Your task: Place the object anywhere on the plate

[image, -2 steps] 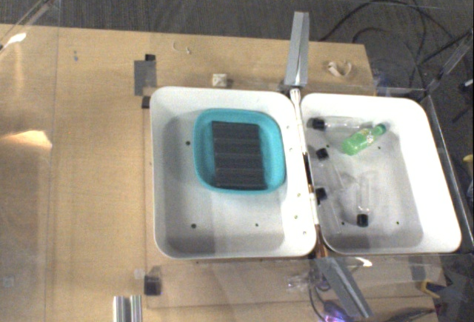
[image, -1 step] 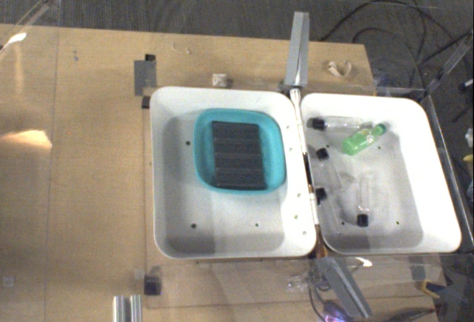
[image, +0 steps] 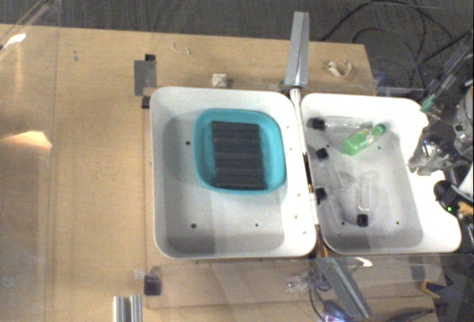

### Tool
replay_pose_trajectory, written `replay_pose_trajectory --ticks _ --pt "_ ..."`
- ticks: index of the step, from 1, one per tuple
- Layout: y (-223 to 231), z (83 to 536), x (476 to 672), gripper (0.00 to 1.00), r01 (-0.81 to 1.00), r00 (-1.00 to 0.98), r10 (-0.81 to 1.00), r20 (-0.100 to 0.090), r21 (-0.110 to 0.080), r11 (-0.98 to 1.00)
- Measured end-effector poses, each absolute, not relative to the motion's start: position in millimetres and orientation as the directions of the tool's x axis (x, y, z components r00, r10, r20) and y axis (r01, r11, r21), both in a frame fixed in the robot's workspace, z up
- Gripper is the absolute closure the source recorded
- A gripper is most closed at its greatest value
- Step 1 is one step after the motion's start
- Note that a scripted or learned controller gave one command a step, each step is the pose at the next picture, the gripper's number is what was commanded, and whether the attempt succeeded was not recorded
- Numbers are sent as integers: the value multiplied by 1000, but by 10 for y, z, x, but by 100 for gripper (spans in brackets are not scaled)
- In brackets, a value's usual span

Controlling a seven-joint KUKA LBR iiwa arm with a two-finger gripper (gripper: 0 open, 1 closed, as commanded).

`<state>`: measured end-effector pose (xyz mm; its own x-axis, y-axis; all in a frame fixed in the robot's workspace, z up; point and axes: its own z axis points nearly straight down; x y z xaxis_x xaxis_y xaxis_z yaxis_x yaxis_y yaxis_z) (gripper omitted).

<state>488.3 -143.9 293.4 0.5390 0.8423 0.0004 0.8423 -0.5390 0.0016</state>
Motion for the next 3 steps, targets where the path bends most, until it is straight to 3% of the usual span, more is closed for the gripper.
replay_pose_trajectory --ticks 1,2,3 --pt "-1162 1725 4875 100 889 457 889 1 0 -457" --pt "-494 1997 4886 100 962 272 962 2 4 -272" --pt "-497 1996 4885 0 962 272 962 2 4 -272"
